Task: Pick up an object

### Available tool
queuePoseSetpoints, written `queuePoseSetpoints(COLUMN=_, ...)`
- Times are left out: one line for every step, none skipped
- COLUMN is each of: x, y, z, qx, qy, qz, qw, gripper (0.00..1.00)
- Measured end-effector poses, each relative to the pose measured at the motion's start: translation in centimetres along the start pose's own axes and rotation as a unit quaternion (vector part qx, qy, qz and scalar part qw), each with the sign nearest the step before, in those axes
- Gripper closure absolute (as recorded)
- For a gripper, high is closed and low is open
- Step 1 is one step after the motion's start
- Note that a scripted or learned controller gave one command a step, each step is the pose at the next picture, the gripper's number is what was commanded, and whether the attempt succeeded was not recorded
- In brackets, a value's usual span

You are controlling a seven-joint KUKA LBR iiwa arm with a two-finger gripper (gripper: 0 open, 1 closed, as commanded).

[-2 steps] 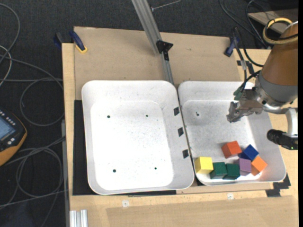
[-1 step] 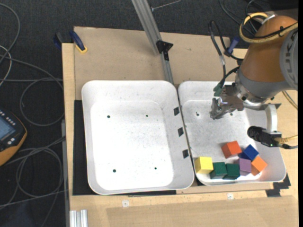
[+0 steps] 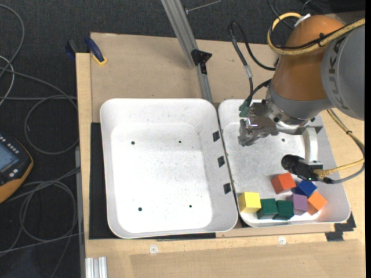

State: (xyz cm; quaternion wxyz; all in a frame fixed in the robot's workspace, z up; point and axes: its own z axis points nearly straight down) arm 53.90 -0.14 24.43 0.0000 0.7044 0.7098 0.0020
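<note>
The gripper (image 3: 250, 133) hangs over the far part of the right bin (image 3: 255, 169), pointing down at bare white floor. From this slant I cannot tell whether it is released or clenched.

The blocks it might pick lie well apart from it, towards 5 o'clock, clustered in the bin's near right corner. A red cube (image 3: 283, 182) is the nearest. Just beyond it at 4 o'clock sits a blue block (image 3: 306, 188), with a purple cube (image 3: 299, 202) touching it on the near side and an orange cube (image 3: 317, 201) at the cluster's right end. Along the near wall, a yellow cube (image 3: 250, 201) stands at 6 o'clock from the gripper, with two green cubes (image 3: 268, 208) (image 3: 284, 208) side by side to its right.

At 9 o'clock from the gripper lies the left bin (image 3: 156, 172), its rim touching the right bin's. Both rest on the wooden counter (image 3: 145, 68). At 11 o'clock an aluminium bar (image 3: 181, 30) slants across the counter, and a blue and yellow clamp (image 3: 95, 51) sits at the counter's far left corner.
</note>
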Motion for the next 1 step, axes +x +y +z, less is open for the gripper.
queuePoseSetpoints(x=5.74, y=-0.32, z=1.18, qx=0.003, qy=0.0, qz=0.0, qw=1.0, gripper=1.0)
